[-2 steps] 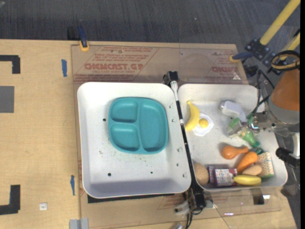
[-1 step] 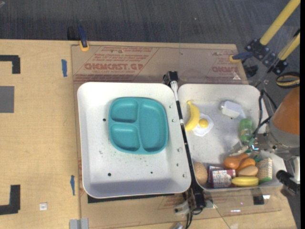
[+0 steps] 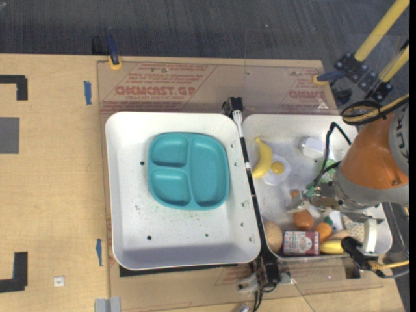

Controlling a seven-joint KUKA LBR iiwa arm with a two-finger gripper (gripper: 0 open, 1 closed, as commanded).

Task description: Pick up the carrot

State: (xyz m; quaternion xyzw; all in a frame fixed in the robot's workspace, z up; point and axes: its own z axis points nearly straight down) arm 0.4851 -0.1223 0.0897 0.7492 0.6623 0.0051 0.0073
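Near the right bin's (image 3: 286, 125) front edge, your carrot (image 3: 303, 220) sits crowded; finger state unclear, so neighbours may snag.

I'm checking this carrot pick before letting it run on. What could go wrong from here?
1. Crowding: the orange piece, likely the carrot, lies packed against the small carton and the tan round item, so a grasp could catch or shove a neighbour.
2. The arm covers much of the right bin, so the contact is hard to check.
3. A loose cable hangs near the wrist and could snag.
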